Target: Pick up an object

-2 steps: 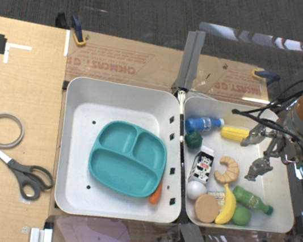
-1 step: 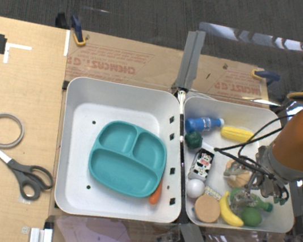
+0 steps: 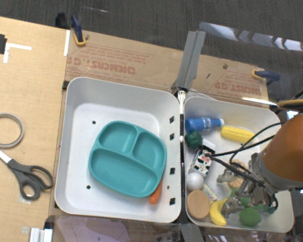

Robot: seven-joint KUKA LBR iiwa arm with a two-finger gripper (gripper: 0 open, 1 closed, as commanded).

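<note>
The right bin (image 3: 231, 108) holds several small things: a blue bottle (image 3: 203, 123), a yellow corn-like piece (image 3: 236, 134), a dark green lump (image 3: 194, 139), a black and white carton (image 3: 202, 159), a white ball (image 3: 194, 181), a tan disc (image 3: 198, 204), a yellow banana (image 3: 217, 212) and a green round fruit (image 3: 250, 217). My gripper (image 3: 237, 202) reaches down into the bin's lower right, between the banana and the green fruit. The orange wrist band (image 3: 296, 147) and cables cover part of the bin.
The left bin (image 3: 72, 150) holds a teal divided plate (image 3: 128, 158) with an orange carrot-like piece (image 3: 155, 194) at its right edge. Scissors (image 3: 19, 169) and a tape roll (image 3: 4, 130) lie on the bench at the left.
</note>
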